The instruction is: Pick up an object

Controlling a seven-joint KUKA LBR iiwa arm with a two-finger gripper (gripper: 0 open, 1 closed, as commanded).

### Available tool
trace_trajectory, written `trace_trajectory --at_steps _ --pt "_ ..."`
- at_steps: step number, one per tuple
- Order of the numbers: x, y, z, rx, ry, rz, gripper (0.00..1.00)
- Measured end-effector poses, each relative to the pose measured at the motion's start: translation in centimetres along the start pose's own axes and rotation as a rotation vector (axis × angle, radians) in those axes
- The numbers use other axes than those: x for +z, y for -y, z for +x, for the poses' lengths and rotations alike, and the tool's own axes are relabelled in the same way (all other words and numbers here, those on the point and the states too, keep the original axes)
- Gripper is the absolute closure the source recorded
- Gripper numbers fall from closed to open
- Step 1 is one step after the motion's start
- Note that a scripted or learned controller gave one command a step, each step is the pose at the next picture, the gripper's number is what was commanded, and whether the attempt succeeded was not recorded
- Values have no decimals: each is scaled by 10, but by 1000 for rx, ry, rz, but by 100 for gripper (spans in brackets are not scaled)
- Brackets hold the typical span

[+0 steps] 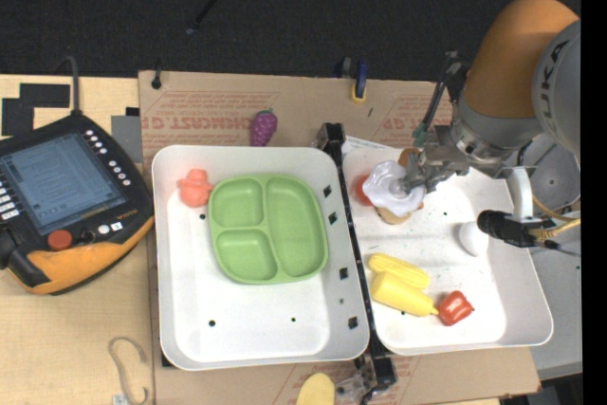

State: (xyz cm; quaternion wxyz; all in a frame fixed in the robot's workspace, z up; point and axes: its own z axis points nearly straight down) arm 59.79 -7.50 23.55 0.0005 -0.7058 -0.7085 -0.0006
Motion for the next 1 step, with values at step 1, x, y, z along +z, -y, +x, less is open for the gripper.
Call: trace_trajectory --at_steps 1 --pt "6 -10 60 0 0 2 100"
